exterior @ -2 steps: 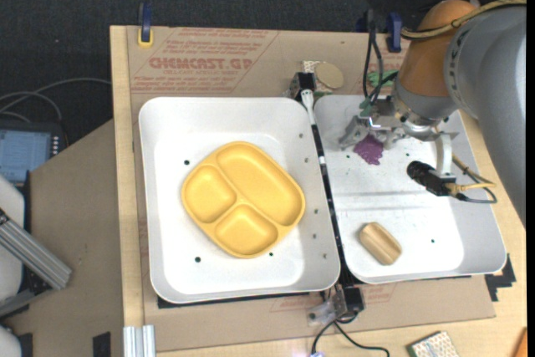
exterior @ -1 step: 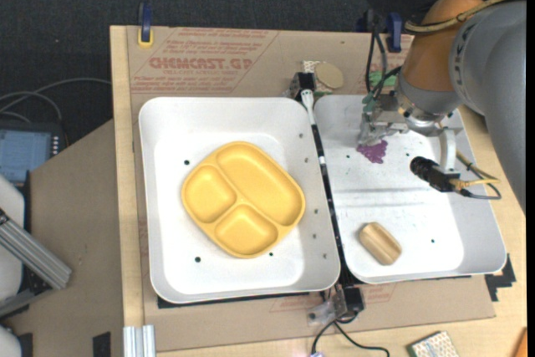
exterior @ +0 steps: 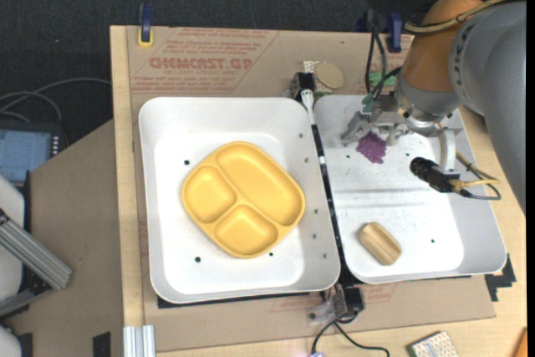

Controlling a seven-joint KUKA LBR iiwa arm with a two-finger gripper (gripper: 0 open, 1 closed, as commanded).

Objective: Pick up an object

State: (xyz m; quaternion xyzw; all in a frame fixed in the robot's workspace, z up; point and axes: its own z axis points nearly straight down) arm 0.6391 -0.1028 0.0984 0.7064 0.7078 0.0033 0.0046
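A small purple object [exterior: 372, 150] lies in the upper part of the right bin [exterior: 476, 251]. My gripper [exterior: 376, 128] hangs directly over it at the bin's far end, its tip just above or touching the object's top. A tan block [exterior: 380, 243] rests near the front of the same bin, well clear of the gripper. In the middle of the left bin [exterior: 159, 180] sits a yellow divided plate [exterior: 242, 198].
The grey arm with its orange band [exterior: 439, 46] comes in from the upper right over the right bin's far corner. A black plug on a cable [exterior: 430, 171] hangs beside the purple object. The ridge between the bins [exterior: 322, 180] runs just left of the gripper.
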